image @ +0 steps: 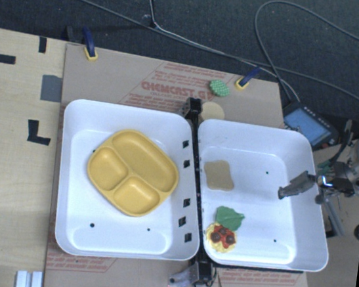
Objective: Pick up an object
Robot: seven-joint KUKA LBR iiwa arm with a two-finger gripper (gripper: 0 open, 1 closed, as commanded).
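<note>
Camera view from above shows my tool at the right side of the right bin, low over its right wall. It points toward the middle of this bin. I see only one dark grey finger clearly, so I cannot tell if the tool is spread or pressed together. Nothing is visible between its tips.

Inside the right bin lie three small things. A flat beige piece like a slice of bread lies near the left wall, about in the middle of the bin's length. A green leaf lies lower in the picture, and a small yellow piece with red spots, like a toy pizza, is just beside the leaf, near the front left corner. All three are well apart from my tool.

Left bin carries a yellow plate with three compartments, turned a little at an angle.

Both bins stand on a brown cardboard sheet on the desk. A small green object lies on the cardboard behind the bins.
</note>
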